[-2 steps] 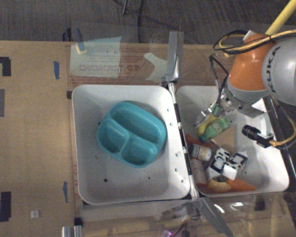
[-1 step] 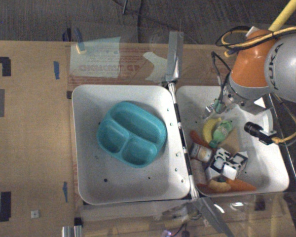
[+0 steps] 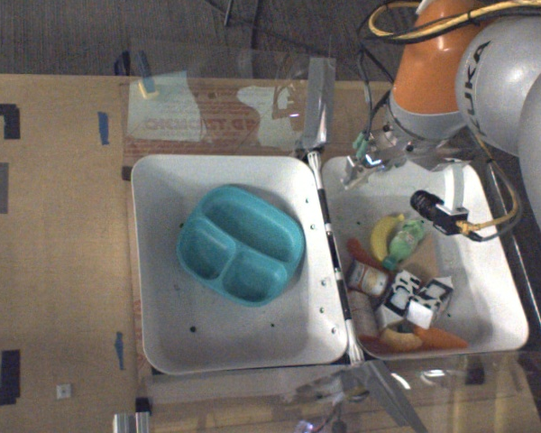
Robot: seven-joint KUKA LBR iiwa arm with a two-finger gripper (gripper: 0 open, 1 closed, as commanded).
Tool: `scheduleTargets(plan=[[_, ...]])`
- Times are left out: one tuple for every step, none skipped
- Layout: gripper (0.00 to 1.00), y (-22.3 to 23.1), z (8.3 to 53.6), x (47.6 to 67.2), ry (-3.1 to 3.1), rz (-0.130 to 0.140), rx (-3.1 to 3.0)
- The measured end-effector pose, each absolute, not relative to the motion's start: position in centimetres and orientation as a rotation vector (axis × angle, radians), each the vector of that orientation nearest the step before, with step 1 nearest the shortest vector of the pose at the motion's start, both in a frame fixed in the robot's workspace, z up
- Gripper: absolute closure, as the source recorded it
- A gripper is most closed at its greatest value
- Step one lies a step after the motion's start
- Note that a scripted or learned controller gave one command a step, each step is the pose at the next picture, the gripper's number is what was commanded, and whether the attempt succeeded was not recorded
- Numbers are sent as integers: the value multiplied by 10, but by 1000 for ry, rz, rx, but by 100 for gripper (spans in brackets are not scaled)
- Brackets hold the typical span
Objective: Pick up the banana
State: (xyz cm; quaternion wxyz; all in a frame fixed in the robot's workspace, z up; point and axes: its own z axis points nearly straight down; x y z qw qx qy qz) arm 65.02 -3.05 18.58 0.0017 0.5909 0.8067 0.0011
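The yellow banana (image 3: pixel 384 234) lies in the right bin (image 3: pixel 509 309), near the bin's middle, with a green toy (image 3: pixel 406 239) pressed against its right side. My gripper (image 3: pixel 358 170) hangs below the orange band of the arm over the far left corner of the right bin. It is up and to the left of the banana, apart from it. Nothing shows in its grasp. A black cylinder (image 3: pixel 432 208) with a yellow cable juts from the wrist just right of the banana.
The left bin (image 3: pixel 153 314) holds a teal divided plate (image 3: pixel 241 243). In the right bin's near half lie a small can (image 3: pixel 370 279), black-and-white blocks (image 3: pixel 421 298), an orange carrot (image 3: pixel 440 337) and a brown bun-like toy (image 3: pixel 398 337). A ridge (image 3: pixel 329 260) divides the bins.
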Motion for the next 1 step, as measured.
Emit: scheduleTargets(plan=[[0,-31,186,650,2532,3,1854]])
